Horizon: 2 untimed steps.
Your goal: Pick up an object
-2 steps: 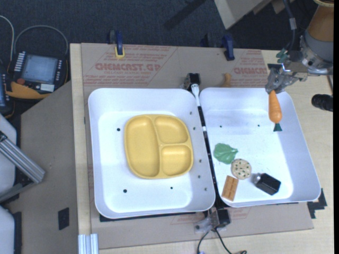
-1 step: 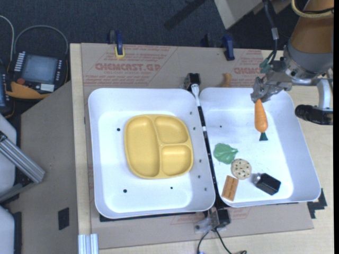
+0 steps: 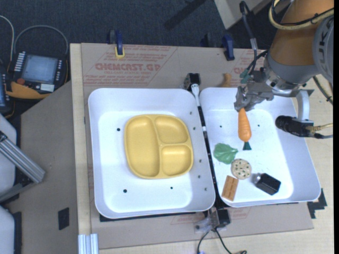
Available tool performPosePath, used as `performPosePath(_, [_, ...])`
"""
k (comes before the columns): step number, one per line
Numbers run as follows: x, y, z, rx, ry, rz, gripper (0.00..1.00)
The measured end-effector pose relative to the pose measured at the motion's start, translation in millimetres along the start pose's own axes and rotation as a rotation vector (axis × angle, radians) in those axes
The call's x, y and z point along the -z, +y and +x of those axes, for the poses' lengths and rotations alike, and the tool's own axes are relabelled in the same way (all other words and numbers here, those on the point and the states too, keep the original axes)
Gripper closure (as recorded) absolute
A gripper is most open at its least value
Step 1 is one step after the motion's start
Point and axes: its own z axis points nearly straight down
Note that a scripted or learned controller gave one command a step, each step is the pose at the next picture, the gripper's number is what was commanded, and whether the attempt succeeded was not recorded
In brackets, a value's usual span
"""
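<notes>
A toy carrot (image 3: 244, 127), orange with a green tip at its near end, hangs point-up in the right-hand white bin (image 3: 296, 163), its upper end pinched between the fingers of the gripper (image 3: 242, 108), which are closed on it. The grey arm with its orange band (image 3: 299, 28) reaches in from the right above the far part of that bin. Just near and left of the carrot lies a green leaf-shaped piece (image 3: 224, 152); nearer still sit a round cookie with dark chips (image 3: 241, 168), a small brown block (image 3: 229, 188) by the bin's near wall, and a black object (image 3: 267, 183) to the right of the cookie. In the left-hand white bin (image 3: 106, 157) a yellow divided plate (image 3: 158, 145) with three compartments rests in the middle. Both bins stand side by side on a cardboard-covered bench (image 3: 85, 216), held at its far edge by blue clamps (image 3: 119, 42)
</notes>
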Motion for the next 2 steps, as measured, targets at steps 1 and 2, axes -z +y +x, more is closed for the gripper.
performPosePath(1, [5.9, -20.6, 46.8, -0.001, -0.001, -0.001, 1.0])
performPosePath(2, [4.5, -44.5, 98.9, 0.0, -0.001, 0.0, 1.0])
